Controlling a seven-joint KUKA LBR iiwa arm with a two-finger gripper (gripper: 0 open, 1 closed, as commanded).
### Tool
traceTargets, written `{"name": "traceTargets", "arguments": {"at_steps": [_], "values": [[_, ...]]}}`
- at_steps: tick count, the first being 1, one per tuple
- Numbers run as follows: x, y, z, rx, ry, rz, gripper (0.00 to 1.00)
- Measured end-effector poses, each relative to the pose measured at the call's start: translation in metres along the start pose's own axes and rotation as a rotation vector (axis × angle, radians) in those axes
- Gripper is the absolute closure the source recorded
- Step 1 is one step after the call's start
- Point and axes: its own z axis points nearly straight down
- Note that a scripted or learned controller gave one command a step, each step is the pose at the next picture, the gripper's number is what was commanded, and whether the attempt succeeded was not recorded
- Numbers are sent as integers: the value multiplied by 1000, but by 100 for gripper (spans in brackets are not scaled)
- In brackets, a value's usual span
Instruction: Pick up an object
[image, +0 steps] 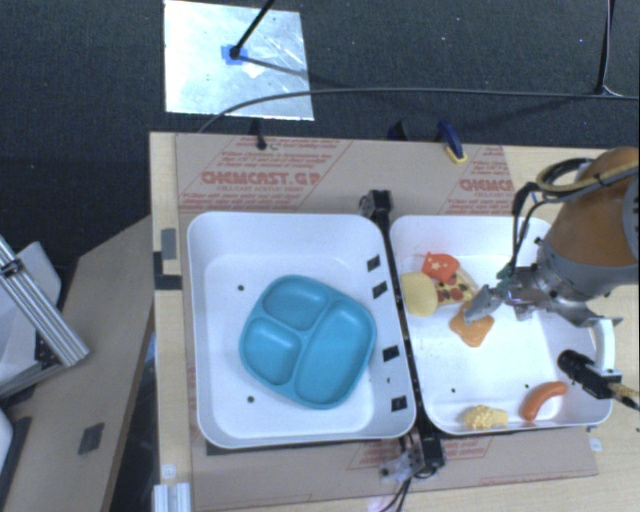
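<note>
The gripper (482, 308) is low in the right bin (432, 385), reaching in from the right, its tip at the upper edge of an orange wedge (472, 329). Whether its fingers are spread or closed on the wedge cannot be told; their tips merge with the toy from this angle. The wedge lies near the middle of the right bin, its long axis running on a slant from lower left up to the right, toward the gripper.

Just left of the gripper sits a pale yellow lump (419, 294), and touching that on its right is a pizza slice (456, 291) with red dots. Above them is a red-orange toy (439, 265). These three crowd the wedge's upper-left side, close beside the gripper's tip. Well apart, along the front wall of the bin, a sausage (543, 399) lies slanted, and a yellow corn piece (485, 417) rests just left of it. A black part (585, 372) hangs off the arm (590, 240) over the bin's right side, near the sausage.

The left bin (215, 260) holds a blue divided plate (307, 341), turned at an angle. Both bins stand on cardboard (270, 175) over the bench (110, 300).
</note>
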Motion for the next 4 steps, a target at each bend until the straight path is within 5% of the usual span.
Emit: {"name": "traceTargets", "arguments": {"at_steps": [1, 2, 4], "values": [[4, -4, 61, 0, 0, 0, 0], [3, -2, 48, -6, -2, 0, 100], [7, 10, -64, -10, -3, -4, 100]]}}
